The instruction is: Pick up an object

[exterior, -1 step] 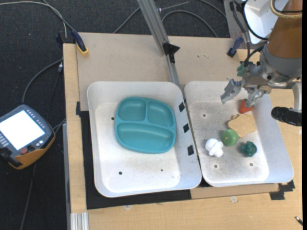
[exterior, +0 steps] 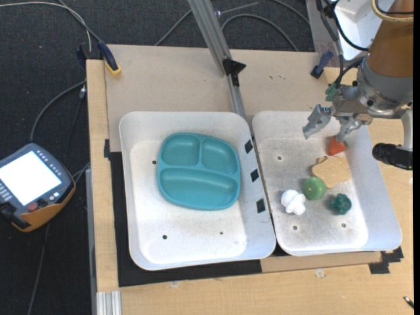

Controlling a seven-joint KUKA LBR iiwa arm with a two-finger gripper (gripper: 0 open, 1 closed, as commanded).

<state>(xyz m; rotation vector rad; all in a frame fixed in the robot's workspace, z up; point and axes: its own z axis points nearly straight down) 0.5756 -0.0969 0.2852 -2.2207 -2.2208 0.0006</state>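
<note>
nearest the camera, in the right white bin (exterior: 367, 238), lie a small white knobbly toy (exterior: 293, 201), a round green ball (exterior: 314, 188) and a dark teal crinkled piece (exterior: 340, 205), all close together. just beyond them rests a tan flat bread-shaped slice (exterior: 332, 170), touching the green ball. behind it sits a small orange-red piece (exterior: 336, 147). the gripper (exterior: 331, 125) hangs over that bin's far part, its fingers spread apart with nothing between them. the left white bin (exterior: 141, 241) holds a teal divided plastic plate (exterior: 198, 170).
</note>
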